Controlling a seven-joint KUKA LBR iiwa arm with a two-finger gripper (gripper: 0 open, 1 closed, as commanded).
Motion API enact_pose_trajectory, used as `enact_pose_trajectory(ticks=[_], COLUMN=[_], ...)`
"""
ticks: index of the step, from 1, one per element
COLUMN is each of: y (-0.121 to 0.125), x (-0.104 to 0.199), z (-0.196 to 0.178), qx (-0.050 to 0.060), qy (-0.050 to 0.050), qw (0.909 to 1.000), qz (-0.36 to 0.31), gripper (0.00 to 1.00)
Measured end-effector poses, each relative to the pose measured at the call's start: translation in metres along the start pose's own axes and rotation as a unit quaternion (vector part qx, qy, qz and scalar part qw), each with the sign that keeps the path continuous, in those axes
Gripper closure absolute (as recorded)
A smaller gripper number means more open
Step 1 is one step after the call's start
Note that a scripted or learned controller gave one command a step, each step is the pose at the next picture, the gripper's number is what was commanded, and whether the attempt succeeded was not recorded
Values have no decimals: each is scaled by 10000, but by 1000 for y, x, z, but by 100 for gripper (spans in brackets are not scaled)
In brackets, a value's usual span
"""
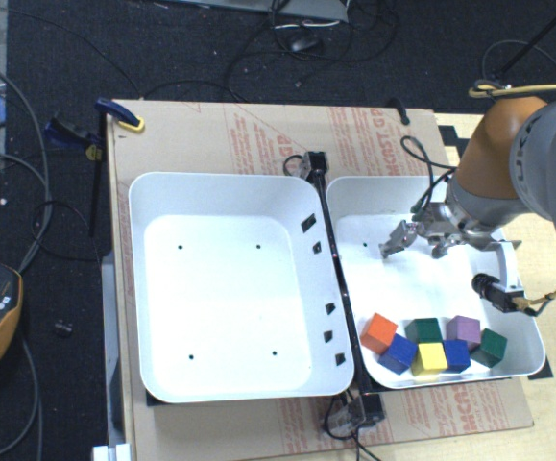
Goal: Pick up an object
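Several small coloured blocks lie along the near edge of the right bin (pixel 354 200): an orange block (pixel 379 331), a blue block (pixel 398 352), a yellow block (pixel 432 357), a dark green block (pixel 424 331), a purple block (pixel 464 329), another blue block (pixel 456 353) and a green block (pixel 492 346). My gripper (pixel 414 239) hangs over the far middle of that bin, well above and behind the blocks. Its fingers spread apart with nothing between them.
The left bin (pixel 162 195) sits beside the right one, with a black divider rail (pixel 330 257) between them. Both rest on a cardboard sheet (pixel 220 133). Cables and a blue-yellow clamp (pixel 119 115) lie at the bench's far left.
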State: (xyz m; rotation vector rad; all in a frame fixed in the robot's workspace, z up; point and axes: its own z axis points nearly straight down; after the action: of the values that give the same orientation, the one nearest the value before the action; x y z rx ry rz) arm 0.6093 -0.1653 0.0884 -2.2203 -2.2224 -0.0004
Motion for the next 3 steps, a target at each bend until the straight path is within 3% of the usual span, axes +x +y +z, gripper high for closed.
enact_pose_trajectory(ticks=[3], y=[-39], x=[4], z=[0], qx=[3], qy=[-1], qw=[10000], qz=[7], gripper=[0])
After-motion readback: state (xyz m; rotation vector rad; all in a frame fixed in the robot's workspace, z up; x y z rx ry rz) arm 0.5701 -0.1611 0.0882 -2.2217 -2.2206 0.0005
